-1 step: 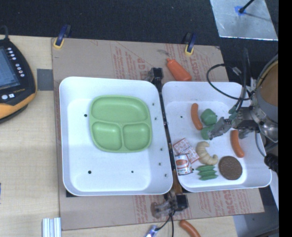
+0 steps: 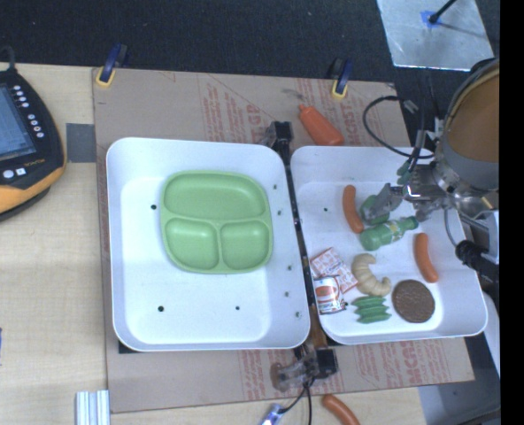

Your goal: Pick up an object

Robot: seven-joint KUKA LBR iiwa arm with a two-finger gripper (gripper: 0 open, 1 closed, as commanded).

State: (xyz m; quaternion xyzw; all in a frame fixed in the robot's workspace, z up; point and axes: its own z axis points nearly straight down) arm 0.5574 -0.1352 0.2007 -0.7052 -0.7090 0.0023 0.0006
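- White bins sit side by side on brown cardboard (image 2: 200, 104); the left bin (image 2: 129, 237) carries a green divided plate (image 2: 216, 220) in its middle, nothing else in it
- Over to the right bin (image 2: 324, 171), where the pickable things lie; a green bottle (image 2: 389, 233) lies on its side near the centre, its cap end pointing to the bin's right edge
- Gripper (image 2: 379, 205) hangs low over the bin's upper middle, reaching in from the right edge, just above the bottle; whether it is clenched or released, cannot tell; nothing is seen between its tips
- One orange sausage (image 2: 352, 208) lies just left of the gripper; a second sausage (image 2: 425, 257) lies near the right edge
- Toward the near edge: a croissant (image 2: 369, 273), green pea pods (image 2: 370, 308) below it, a brown round cookie (image 2: 414, 300) in the near right corner
- Two small red-and-white packets (image 2: 327, 279) rest against the bin's left edge
- Off the bins, a carrot (image 2: 319, 126) lies on the cardboard beyond the right bin's far edge; an orange-rimmed pendant (image 2: 14, 144) rests at the bench's left edge
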